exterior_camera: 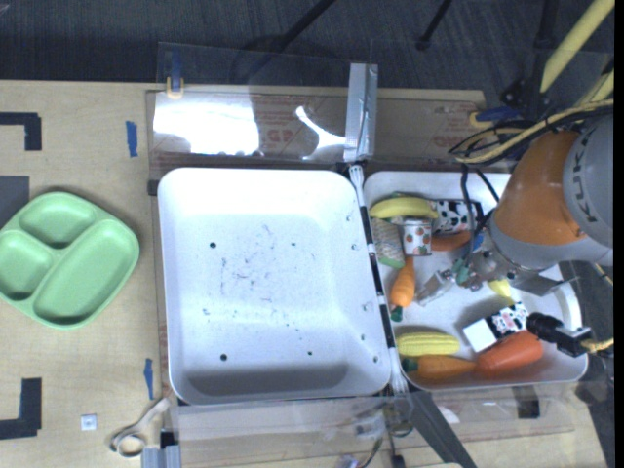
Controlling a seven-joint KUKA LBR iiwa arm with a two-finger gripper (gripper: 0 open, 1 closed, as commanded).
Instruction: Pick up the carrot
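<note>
At the left edge of the right bin [575, 373], right of the frame's centre, the small carrot [402, 288] lies against the wall with its green top pointing down. A banana [403, 207] and a small can [416, 236] sit just above it, another banana [427, 343] below, and along the bin's lower rim lie two larger orange vegetables [478, 361] that could also pass for carrots. The tool [458, 276] hangs just right of the small carrot, tips low among the clutter; whether it is spread or closed I cannot tell, and nothing is visibly in its grip. The likely trouble: the wall crowds one side of the carrot, so a closing grasp may nudge it away or catch a neighbour. The left bin [175, 261] and a green divided plate [66, 257] lie well clear on the surface [78, 378].
</note>
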